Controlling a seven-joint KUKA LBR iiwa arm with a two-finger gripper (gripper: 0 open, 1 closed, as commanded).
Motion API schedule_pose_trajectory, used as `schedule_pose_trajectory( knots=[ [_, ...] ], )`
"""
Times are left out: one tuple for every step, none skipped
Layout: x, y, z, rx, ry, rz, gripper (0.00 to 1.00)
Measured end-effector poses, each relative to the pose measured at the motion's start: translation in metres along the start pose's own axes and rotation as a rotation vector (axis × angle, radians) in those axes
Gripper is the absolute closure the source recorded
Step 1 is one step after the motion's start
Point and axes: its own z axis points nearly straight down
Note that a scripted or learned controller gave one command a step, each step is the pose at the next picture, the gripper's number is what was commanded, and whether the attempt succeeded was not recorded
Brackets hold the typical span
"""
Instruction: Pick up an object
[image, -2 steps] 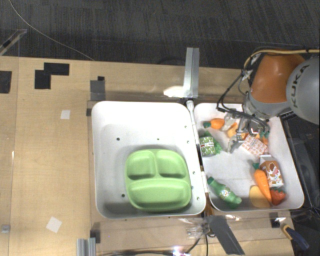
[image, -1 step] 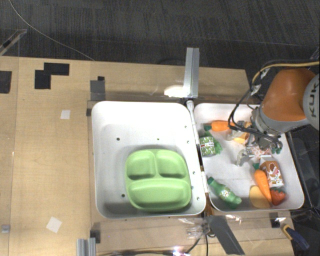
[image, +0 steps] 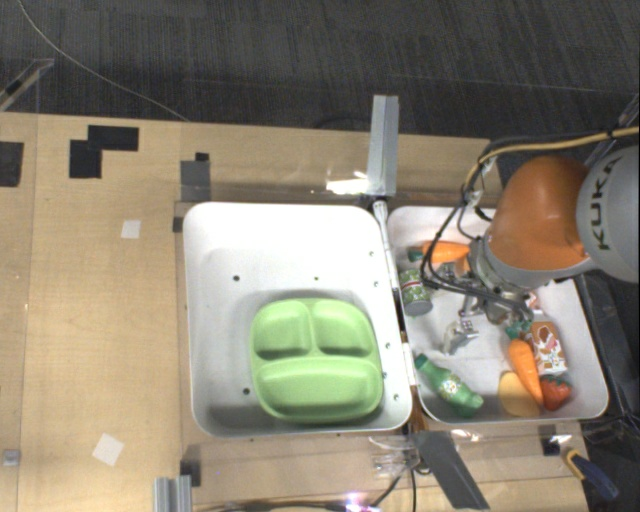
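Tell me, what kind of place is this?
Probably a robot lab: a grey arm with an orange band reaches over two shallow white bins on a wooden bench, holding toy food and a green divided plastic tray.

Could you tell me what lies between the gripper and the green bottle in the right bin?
In the camera view, bare white bin floor separates the gripper from the green bottle; nothing else lies between them.

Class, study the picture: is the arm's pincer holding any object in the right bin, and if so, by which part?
Nothing is seen held. The pincer hangs over the right bin, near the green bottle and carrot, with no object between its fingers.
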Motion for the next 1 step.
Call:
schedule_pose_trajectory(
  knots=[
    [-0.0931,-0.0128,0.0038,-0.007,0.033,0.001,0.0]
  ],
)
